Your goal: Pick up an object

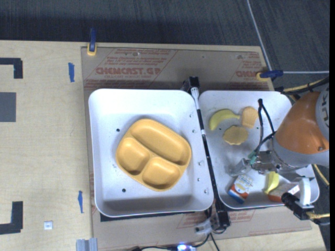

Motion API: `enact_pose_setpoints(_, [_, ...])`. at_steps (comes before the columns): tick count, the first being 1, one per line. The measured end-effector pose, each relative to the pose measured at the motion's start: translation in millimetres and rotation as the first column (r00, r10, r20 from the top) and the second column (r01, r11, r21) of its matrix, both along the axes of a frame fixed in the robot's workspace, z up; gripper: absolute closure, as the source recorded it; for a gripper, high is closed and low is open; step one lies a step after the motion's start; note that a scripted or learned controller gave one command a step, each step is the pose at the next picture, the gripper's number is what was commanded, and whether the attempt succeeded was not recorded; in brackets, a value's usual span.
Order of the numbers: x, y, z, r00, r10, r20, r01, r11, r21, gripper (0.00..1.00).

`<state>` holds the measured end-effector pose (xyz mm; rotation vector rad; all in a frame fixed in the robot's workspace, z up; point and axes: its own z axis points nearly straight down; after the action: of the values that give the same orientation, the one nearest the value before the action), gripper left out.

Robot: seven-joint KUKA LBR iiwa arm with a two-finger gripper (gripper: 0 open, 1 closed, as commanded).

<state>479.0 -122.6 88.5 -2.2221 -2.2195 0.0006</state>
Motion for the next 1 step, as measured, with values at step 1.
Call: enact_pose_setpoints(1, [0.8, -0.1, 10.2, 1.0, 0.0, 0.003, 0.0, 1.0, -0.002, 1.0])
